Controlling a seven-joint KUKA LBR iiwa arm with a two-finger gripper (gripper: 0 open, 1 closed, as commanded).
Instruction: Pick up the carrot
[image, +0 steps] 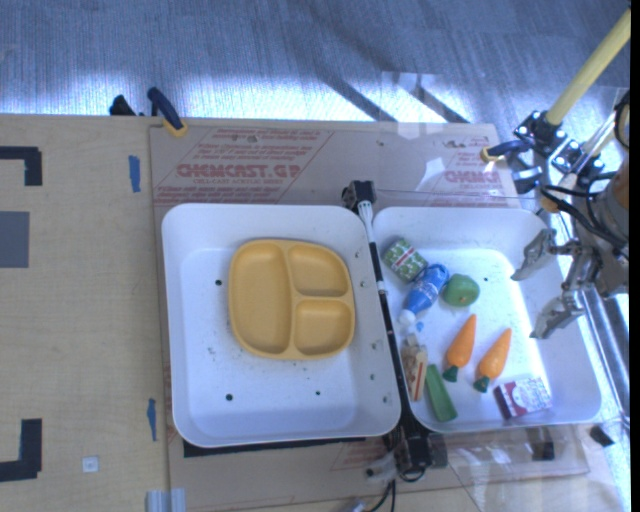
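Two-finger gripper (545, 288) at the end of the grey arm, over the right side of the right-hand shallow white bin (470, 222). Metal fingers (530, 257) spread wide apart, gripping nothing.

Left of the fingers and a little nearer the camera, on the bin floor: first orange carrot with a green stub (495, 357), lying tilted, stub end toward the camera. Just beyond it, further left of the fingers, second orange carrot with a green stub (461, 343), tilted the same way, close beside the first but apart from it. Both clear of the fingers, neither touched.

Level with the fingers and to their left, a round green fruit (460, 290); past that, a small blue plastic bottle (427, 288) and a green-and-white can (404, 258), near the bin's left wall. Below the fingers, toward the near rim, a red-and-white small box (523, 396). Further left along that near side, a long dark green vegetable (440, 392), with a tan object (414, 357) just beside it, too small to identify.

Far left of the fingers, across the divide, the left-hand shallow white bin (185, 330), holding a yellow three-compartment plastic plate (292, 298), flat on its floor. Beneath both bins, a printed brown cardboard sheet (250, 165) on the pale wooden bench (70, 300).
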